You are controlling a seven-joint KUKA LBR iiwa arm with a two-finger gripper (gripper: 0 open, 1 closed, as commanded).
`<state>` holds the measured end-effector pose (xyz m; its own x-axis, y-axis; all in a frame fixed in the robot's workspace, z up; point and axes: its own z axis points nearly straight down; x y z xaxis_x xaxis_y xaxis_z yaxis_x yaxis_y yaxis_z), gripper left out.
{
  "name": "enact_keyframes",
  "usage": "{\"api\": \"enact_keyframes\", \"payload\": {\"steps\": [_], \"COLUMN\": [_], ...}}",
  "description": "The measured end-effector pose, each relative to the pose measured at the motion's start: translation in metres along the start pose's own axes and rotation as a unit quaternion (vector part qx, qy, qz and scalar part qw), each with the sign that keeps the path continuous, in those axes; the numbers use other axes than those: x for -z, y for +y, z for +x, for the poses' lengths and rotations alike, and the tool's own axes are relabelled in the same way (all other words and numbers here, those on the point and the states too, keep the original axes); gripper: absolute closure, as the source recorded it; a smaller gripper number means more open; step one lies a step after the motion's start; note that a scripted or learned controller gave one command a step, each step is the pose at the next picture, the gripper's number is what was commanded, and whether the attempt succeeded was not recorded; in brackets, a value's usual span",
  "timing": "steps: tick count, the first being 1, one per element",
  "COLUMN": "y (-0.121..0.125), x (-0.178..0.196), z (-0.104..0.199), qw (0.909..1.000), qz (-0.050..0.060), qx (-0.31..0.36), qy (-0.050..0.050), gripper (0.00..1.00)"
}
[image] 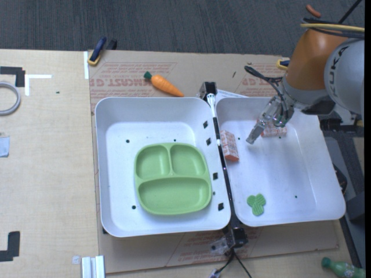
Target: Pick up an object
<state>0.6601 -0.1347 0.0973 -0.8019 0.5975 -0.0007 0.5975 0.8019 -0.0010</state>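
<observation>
Camera view: the arm's gripper [268, 126] hangs low in the right bin [313, 172], at a small reddish-white block [275, 132].

Whether the gripper is parted, closed or clamped on that block cannot be told; the block lies at the gripper's tip near the bin's back wall. A second reddish-white pack [228, 145] rests against the right bin's left wall, and a green leafy toy [256, 204] sits near its front. The left bin [116, 155] holds a green divided plate [172, 178]. A toy carrot [163, 84] lies on the cardboard behind the bins.
</observation>
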Motion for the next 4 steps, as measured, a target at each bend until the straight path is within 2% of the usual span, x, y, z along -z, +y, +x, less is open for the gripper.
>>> {"api": "enact_keyframes", "payload": {"steps": [1, 2, 3, 4], "y": [0.005, -0.007, -0.002, -0.001], "x": [-0.004, -0.004, -0.004, 0.007], "z": [0.039, 0.009, 0.006, 0.005], "qw": [0.9884, 0.9389, 0.8824, 0.8834], "qz": [-0.001, -0.001, -0.001, -0.003], "qx": [0.152, 0.344, 0.47, 0.469], "qy": [-0.001, -0.002, -0.003, -0.005], "gripper": [0.0, 0.0, 0.0, 1.0]}}
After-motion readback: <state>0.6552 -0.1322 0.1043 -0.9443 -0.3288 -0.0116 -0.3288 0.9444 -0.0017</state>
